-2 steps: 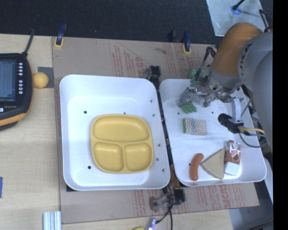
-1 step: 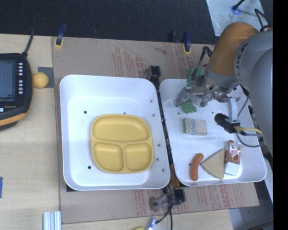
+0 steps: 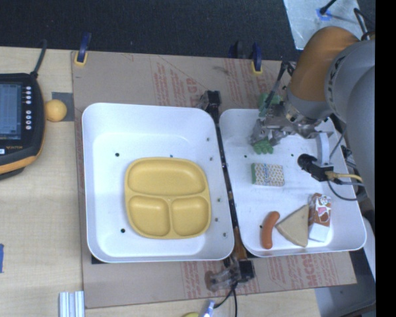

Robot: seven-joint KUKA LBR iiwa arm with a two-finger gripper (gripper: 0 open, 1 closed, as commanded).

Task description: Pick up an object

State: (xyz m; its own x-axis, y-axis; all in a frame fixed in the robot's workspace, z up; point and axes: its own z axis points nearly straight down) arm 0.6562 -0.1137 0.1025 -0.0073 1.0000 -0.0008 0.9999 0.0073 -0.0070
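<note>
Reaching in from the right, the grey KUKA arm (image 3: 356, 78) with its orange band (image 3: 320, 65) bends down over the far end of the right bin (image 3: 241, 177), and the gripper (image 3: 269, 136) sits low above the bin floor near the far left corner. A small green object (image 3: 264, 148) lies right at the fingertips, touching or nearly touching them; it looks like a leafy toy vegetable, though it is too small and too shadowed to name with any certainty. Whether the fingers are spread or closed cannot be told from this angle, since the wrist body and cabling cover them from above.

Just in front of the green piece lies a small rectangular speckled sponge (image 3: 268, 174), flat on the bin floor and apart from the gripper. At the near end of the same bin a red-brown toy sausage (image 3: 269, 230) lies lengthwise, beside a tan wedge-shaped toy sandwich (image 3: 294, 228) that touches a white and red packet (image 3: 321, 218) against the right wall.

The left bin (image 3: 102, 177) holds a yellow divided plate (image 3: 166, 197) with three compartments, sitting roughly in the middle. On the wooden bench (image 3: 26, 243) to the left rest a control pendant (image 3: 10, 127) with a dark screen and an orange ball (image 3: 55, 109) just beside it
</note>
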